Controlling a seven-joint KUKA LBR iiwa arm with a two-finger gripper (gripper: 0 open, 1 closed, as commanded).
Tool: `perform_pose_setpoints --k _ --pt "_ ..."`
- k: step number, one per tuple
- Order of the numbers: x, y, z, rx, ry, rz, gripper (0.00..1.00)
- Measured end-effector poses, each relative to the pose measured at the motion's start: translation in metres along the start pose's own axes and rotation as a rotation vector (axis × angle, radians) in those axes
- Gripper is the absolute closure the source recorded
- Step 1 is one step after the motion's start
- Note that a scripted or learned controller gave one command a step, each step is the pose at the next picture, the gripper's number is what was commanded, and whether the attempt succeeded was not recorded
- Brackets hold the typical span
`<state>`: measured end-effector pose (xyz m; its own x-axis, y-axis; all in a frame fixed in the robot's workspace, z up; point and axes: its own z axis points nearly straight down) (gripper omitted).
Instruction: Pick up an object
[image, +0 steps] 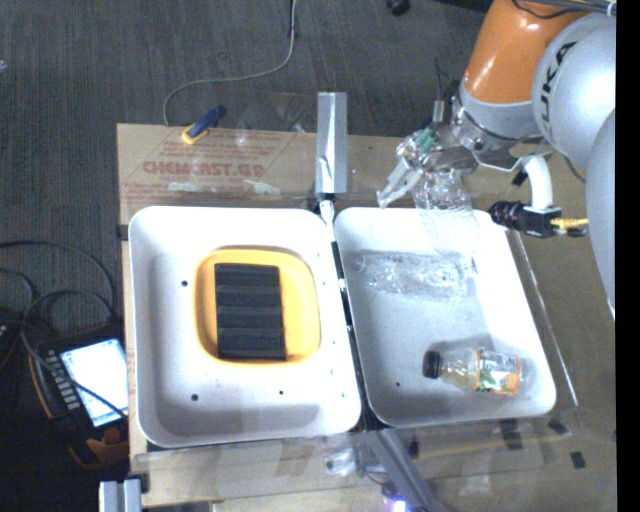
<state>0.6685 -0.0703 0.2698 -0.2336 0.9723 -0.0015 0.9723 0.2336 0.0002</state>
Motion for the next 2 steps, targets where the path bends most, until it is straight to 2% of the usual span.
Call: perform_pose_setpoints --k 1,2 --pt "0.018 -0.061 0.074 0.005 0.002 0.460 1.00" --pt "-0.031 -0.068 -0.083 0.001 -0.003 0.540 1.00"
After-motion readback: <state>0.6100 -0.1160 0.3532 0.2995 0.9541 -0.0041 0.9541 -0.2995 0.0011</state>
